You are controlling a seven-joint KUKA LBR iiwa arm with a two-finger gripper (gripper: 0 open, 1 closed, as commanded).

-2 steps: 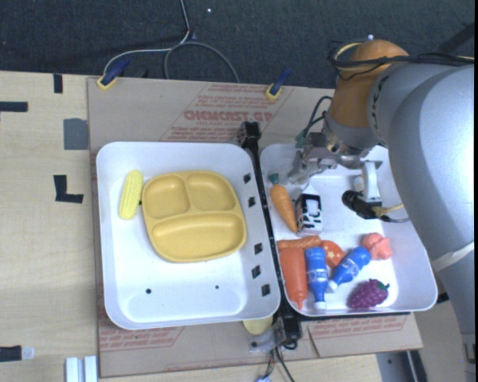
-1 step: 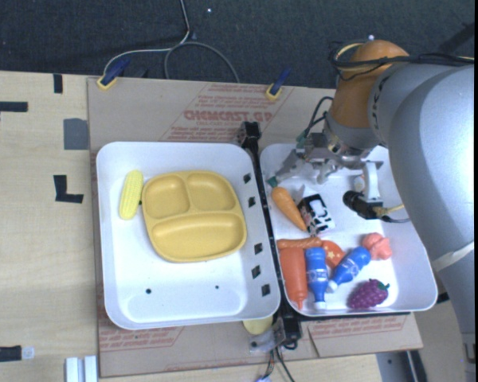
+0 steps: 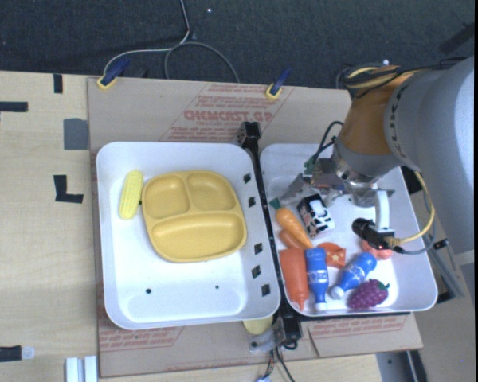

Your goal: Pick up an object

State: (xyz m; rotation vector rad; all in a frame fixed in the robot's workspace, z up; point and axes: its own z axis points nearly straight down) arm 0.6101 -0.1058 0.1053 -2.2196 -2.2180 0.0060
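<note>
Carrot point(image 3: 293, 227) lies just left of the claw point(image 3: 317, 213).

Robotics lab bench, cardboard sheet point(image 3: 223, 114) clamped under two white bins point(image 3: 111, 237), loose cables point(image 3: 183, 46), taped floor markers point(image 3: 64, 188)

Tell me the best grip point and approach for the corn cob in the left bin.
Grip the corn cob across its middle, coming straight down with fingers closing across its short axis. It lies flat and long, running roughly top to bottom in view. There is open floor on its bin-wall side, but the yellow divided plate sits close on the other, so that finger probably has little room.
</note>
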